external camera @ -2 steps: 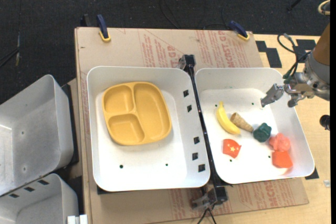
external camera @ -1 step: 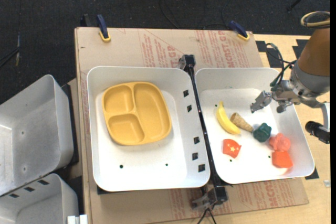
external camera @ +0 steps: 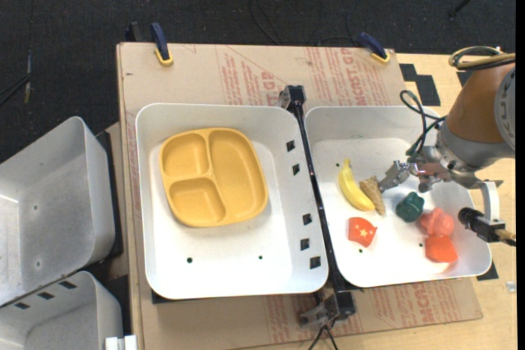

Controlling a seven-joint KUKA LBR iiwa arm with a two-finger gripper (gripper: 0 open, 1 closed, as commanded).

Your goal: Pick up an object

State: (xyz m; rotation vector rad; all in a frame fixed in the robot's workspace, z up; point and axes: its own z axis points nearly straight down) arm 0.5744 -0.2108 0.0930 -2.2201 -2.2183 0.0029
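Banana (external camera: 353, 187) lies in the right bin (external camera: 385, 275), long axis near-to-far, stem away from camera. Gripper (external camera: 399, 174) hovers beside it; finger state unclear.

Two bins side by side on the bench (external camera: 205, 65). Left bin (external camera: 156, 258) holds a divided plate (external camera: 213, 176), toward its 10 o'clock. Right bin (external camera: 344, 127) holds a banana (external camera: 353, 187) near centre, a wedge-shaped piece (external camera: 372, 194) touching it at 3 o'clock, a small block (external camera: 362, 231) at 6 o'clock of the banana, a round toy (external camera: 409, 206) at 3 o'clock of the wedge, two lumpy toys (external camera: 440, 235) at its 4 o'clock. Gripper (external camera: 408, 172) sits over the bin at 12 o'clock of the round toy.
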